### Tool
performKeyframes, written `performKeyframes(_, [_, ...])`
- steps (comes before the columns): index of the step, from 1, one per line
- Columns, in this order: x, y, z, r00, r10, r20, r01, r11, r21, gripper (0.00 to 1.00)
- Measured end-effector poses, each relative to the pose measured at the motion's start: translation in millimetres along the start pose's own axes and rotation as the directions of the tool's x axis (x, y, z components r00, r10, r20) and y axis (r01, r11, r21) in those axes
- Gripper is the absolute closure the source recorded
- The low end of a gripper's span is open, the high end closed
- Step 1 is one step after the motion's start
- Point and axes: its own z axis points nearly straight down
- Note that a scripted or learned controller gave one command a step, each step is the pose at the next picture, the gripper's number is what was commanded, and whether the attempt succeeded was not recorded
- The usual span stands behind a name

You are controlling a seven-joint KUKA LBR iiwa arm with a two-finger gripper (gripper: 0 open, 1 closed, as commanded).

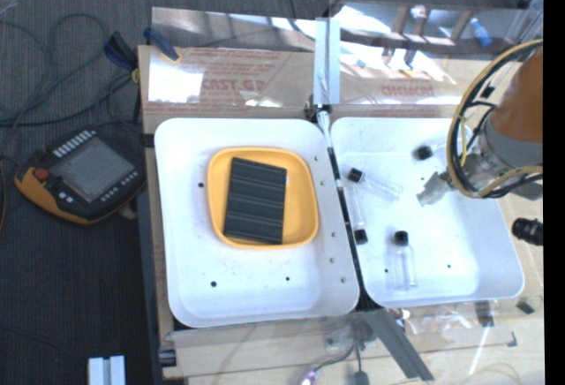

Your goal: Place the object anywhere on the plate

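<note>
A yellow square plate (pixel 303 198) rests in the left white bin (pixel 185 286). A dark grey ribbed rectangular block (pixel 256 200) lies flat on the plate, near its middle and turned slightly. My gripper (pixel 433 190) hangs over the right bin (pixel 494 273), well to the right of the plate and apart from the block. The grey arm with its orange band (pixel 516 123) and looped cables comes in from the right edge. Nothing shows in the gripper.
Small clear vials with black caps lie in the right bin: one at the upper left (pixel 369 182), one near the front (pixel 402 258), and a loose black cap (pixel 424 152) at the back. A teach pendant (pixel 84 176) sits on the floor at the left.
</note>
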Motion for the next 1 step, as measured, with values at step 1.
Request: performKeyframes(1, [0.0,0.0,0.0,1.0,0.0,0.0,0.0,1.0,0.0,0.0])
